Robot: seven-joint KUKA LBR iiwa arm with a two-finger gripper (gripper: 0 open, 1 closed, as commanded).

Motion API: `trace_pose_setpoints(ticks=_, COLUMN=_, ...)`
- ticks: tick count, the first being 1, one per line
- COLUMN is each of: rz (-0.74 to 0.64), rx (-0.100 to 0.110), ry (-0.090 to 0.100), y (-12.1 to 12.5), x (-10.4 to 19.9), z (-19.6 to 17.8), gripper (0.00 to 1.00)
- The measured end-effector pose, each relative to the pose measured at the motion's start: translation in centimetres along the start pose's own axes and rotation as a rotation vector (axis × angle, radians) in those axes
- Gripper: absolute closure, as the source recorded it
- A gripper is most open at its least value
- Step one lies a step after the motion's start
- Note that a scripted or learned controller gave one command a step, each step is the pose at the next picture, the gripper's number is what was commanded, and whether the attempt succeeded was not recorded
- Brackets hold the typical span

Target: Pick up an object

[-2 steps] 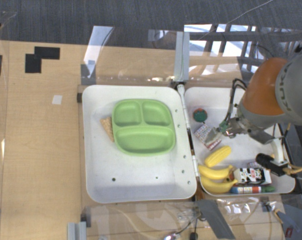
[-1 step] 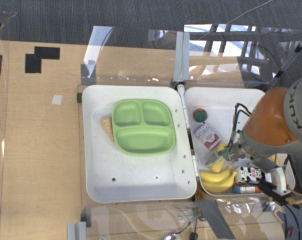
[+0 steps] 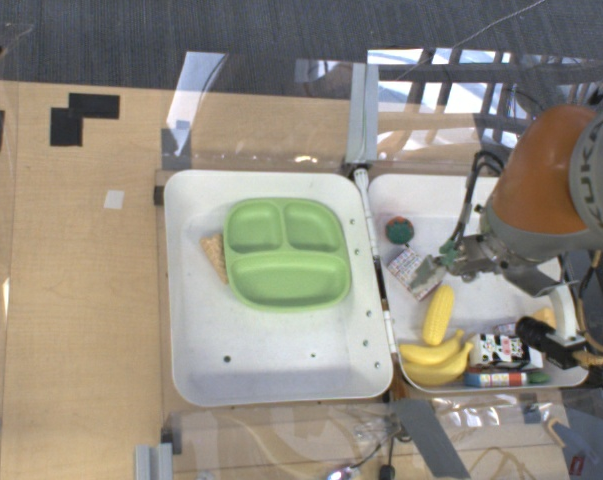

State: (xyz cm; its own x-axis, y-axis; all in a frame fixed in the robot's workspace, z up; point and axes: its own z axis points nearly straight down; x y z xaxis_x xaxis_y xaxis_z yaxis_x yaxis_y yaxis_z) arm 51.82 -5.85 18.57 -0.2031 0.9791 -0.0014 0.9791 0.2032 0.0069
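The gripper [image 3: 451, 260] hung low over the right bin [image 3: 431, 193], its fingertips touching or just above a small patterned packet [image 3: 413, 272]; whether the fingers were open or closed could not be told, and nothing was clearly held between them. The packet was likely the target, since the arm [image 3: 541, 183] slanted in toward it from the right. Just beside it lay a yellow corn cob [image 3: 438, 314], with a banana [image 3: 436, 358] below, a red-and-green ball [image 3: 399, 230] above, and a black-and-white box [image 3: 499, 348] and marker [image 3: 501, 378] near the front wall. The left bin [image 3: 271, 368] held a green divided tray [image 3: 285, 253] resting partly on a tan cracker-like piece [image 3: 214, 256].
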Motion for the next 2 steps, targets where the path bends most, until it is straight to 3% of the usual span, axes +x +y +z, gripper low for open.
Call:
trace_pose_setpoints(ticks=1, rz=-0.127, rx=-0.008, ry=-0.003, y=-1.2, x=-4.3, z=9.5, gripper=0.0)
trace_pose_setpoints(ticks=2, rz=-0.13, rx=-0.014, ry=-0.002, y=-0.9, x=-4.0, z=8.3, gripper=1.0)
